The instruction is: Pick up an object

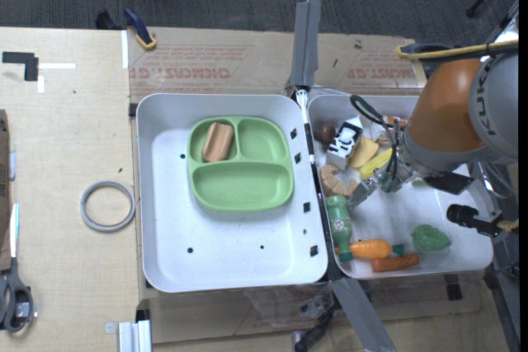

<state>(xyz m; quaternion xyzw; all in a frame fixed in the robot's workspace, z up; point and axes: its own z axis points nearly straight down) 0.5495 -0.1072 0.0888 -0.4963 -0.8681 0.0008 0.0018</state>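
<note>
Although the gripper (386, 177) is low among the toys, I cannot tell its state; the banana (373, 160) looks light, smooth, best pinched mid-body.

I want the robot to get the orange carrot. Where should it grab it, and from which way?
Probably around its middle, from straight above. The carrot lies flat and lengthwise along the right bin's near wall, green top toward the green bottle. A similar orange piece lies close on the near side, so the fingers would have to slip in narrowly across its width.
</note>
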